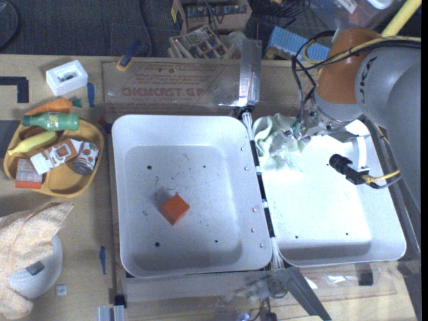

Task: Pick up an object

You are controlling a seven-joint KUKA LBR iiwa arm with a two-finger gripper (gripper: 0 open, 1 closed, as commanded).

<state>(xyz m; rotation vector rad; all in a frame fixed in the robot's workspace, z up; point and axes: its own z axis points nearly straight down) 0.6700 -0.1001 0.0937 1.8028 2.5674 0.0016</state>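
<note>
One orange block (176, 208) is lying mid-floor in the left bin (134, 139), open room all around. Gripper (299, 134) is hanging at the right bin's (374, 246) eleven o'clock corner, over a pale cloth (271, 139); its grip I cannot tell.

One fixed overhead view, slanting down on both white bins (134, 132) from moderate height.

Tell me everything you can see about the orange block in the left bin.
The orange block is a small cube-like piece, matte and solid-looking, possibly foam or wood. It sits turned at an angle to the walls of the left bin, on the bin's white floor a little left of centre and toward the near side. It casts a soft grey shadow up and to its left. Nothing touches it but the floor; the gripper is over the right bin.
</note>
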